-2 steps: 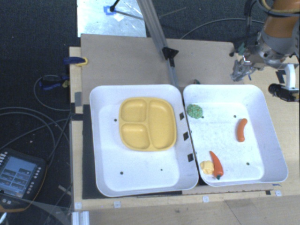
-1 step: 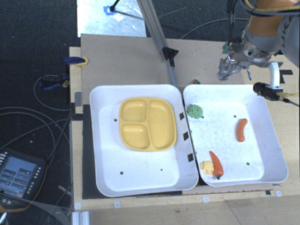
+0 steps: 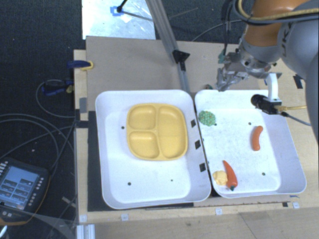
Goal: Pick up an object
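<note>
The gripper [image 3: 225,81] is hovering beyond the right bin's [image 3: 294,153] far rim, jaws' state impossible to tell, while the green object [image 3: 207,117] is lying just inside that rim, so a descent risks clipping the wall.

Bright, even light; soft focus.

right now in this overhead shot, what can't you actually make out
- Gripper, camera view: small and in shadow under the wrist, so its state is unreadable.
- Grey arm with orange band: cut off by the top and right edges.
- Small yellow lumpy item in the right white bin: too small to identify; the red-orange pepper-shaped toy lies against it.
- Green bumpy round item: too small to name.
</note>
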Tool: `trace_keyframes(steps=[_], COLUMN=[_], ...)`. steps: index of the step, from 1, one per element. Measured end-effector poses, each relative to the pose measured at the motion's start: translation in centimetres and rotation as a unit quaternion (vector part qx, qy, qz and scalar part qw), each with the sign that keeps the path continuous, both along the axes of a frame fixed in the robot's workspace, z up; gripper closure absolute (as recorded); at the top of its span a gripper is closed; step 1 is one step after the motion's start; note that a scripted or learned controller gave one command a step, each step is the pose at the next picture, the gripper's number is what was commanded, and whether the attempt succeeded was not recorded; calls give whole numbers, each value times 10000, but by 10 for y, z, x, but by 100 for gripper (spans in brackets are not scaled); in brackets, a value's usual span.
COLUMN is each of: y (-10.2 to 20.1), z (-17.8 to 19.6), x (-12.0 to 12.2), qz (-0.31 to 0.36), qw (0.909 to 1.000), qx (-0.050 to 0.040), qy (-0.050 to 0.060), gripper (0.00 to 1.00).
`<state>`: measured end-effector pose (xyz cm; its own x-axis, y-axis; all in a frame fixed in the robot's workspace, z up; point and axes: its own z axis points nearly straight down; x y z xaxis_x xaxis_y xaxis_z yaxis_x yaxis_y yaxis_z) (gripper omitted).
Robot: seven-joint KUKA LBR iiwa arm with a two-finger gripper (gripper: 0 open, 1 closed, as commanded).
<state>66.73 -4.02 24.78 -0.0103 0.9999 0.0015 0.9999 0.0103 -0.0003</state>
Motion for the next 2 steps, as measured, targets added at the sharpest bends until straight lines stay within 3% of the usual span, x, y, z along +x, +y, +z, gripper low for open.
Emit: trace_keyframes(steps=[2], y=[117], z=[0], x=[-26], qz=[7], qw=[10000], qx=[9], qy=[-4], gripper=[100])
